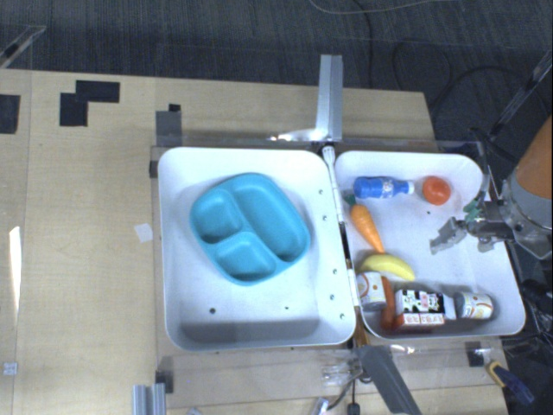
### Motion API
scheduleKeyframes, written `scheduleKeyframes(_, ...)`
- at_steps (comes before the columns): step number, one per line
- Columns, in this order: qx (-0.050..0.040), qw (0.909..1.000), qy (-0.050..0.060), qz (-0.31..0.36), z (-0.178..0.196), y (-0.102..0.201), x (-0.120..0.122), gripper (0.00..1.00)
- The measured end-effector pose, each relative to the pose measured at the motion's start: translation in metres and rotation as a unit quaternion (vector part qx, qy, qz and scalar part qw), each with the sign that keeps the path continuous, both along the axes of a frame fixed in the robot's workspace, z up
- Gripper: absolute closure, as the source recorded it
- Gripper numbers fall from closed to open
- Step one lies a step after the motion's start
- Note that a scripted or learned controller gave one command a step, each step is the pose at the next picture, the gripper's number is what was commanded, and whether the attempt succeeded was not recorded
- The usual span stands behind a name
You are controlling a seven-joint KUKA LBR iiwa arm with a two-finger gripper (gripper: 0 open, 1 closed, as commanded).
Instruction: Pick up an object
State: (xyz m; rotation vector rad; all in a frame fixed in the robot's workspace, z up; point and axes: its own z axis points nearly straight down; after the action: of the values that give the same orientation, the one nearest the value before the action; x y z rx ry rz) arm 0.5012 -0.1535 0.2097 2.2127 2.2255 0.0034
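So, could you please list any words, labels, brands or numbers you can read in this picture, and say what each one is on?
No text here can be read.
Dark bottle lying in the right bin: red, white and black label, print too blurred to read.
Blue bottle: white band, no legible print.
Black shapes on the bench: plain patches, no characters.

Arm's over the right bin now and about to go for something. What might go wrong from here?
1. The banana, carrot and sauce bottle lie packed close at the bin's left and front, so a grasp there may nudge neighbours or catch two things.
2. The blue bottle and the small orange item look rounded and could roll away.
3. The gripper sits near the right bin's wall; a descent there risks scraping it.
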Motion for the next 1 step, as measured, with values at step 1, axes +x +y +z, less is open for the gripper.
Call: scheduleKeyframes(1, -0.0029, 0.9997, -0.005, 0.023, -0.1106, 0.0534, -0.0038, 0.00)
